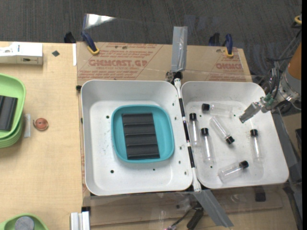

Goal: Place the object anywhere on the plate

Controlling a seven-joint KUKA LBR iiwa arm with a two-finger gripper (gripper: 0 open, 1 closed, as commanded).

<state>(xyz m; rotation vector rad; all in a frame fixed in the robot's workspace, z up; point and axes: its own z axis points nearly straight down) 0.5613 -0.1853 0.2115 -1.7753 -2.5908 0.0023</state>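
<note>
Camera view from above shows two white bins side by side on the bench. The left bin (96,143) holds a teal plate (117,143) with a dark ribbed block (140,135) lying on it. The right bin (273,174) holds several clear tubes with black caps, scattered apart; one tube (221,130) lies near the middle. The gripper (249,113) hangs over the upper right part of this bin, and no tube is seen in it.
</note>
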